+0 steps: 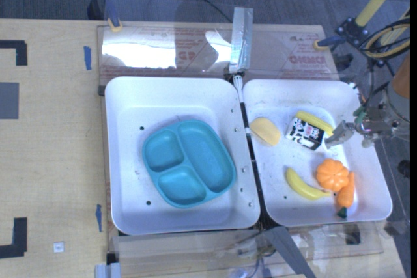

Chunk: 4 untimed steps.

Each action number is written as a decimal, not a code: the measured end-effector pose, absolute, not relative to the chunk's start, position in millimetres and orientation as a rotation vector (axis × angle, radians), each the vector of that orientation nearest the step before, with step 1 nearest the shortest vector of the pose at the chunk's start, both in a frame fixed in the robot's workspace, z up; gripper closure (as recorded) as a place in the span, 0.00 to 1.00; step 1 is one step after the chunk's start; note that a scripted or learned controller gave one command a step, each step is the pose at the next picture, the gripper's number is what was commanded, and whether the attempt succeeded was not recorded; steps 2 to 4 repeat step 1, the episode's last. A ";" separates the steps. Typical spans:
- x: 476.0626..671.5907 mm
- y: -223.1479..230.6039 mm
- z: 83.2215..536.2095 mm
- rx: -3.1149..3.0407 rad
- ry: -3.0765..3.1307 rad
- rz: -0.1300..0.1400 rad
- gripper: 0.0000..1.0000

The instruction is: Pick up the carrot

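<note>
The carrot [346,194], near the right bin's [374,205] front right corner, is half hidden behind the small pumpkin [332,174]; the arm [399,91] is cut off at the picture's right edge.

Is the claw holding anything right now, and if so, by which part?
Nothing is held. The claw sits above the right bin, apart from the carrot, which lies beside the orange pumpkin.

One fixed camera looks down at a slant from above the tabletop [45,140]. It stands far enough off to take in both white bins [124,101] side by side.
</note>
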<state>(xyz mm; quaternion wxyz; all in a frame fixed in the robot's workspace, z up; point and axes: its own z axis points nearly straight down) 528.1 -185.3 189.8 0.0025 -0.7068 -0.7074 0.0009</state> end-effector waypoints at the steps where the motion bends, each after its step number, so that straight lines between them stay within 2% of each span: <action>1: 486.1 -190.1 86.1 -2.162 -2.285 -0.006 0.00; 4: 486.1 -190.1 86.1 -2.162 -2.285 -0.006 0.00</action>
